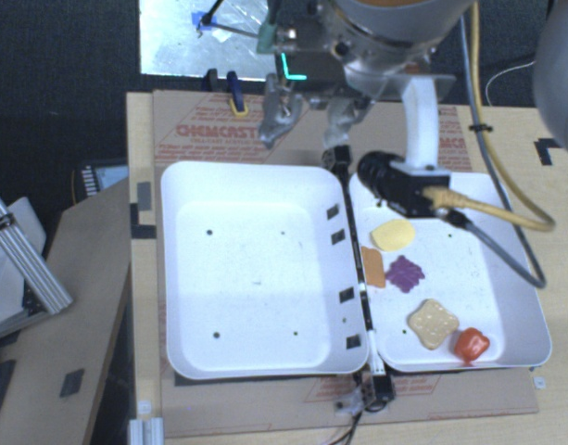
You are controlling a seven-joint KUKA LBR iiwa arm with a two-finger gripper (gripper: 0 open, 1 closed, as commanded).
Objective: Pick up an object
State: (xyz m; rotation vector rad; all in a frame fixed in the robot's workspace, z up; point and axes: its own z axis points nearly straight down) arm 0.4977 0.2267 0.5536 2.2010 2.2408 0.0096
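My gripper point(307, 126) hangs high over the back edge of the bins, near the divider between them. Its two metal fingers point(276, 119) stand apart, open, with nothing between them. In the right bin point(515, 295) lie several small objects: a yellow oval piece point(393, 235), an orange strip point(373, 267) against the divider, a purple cluster point(406, 273), a tan bread-shaped piece point(433, 323) and a red piece point(471, 344) near the front. All of them rest on the bin floor, well below and in front of the gripper.
The left bin point(251, 267) sits beside the right one, joined at a black-clipped divider point(356, 267). A black camera unit with a yellow cable point(409, 188) overhangs the right bin's back. A shiny plate point(205, 21) lies behind the bench.
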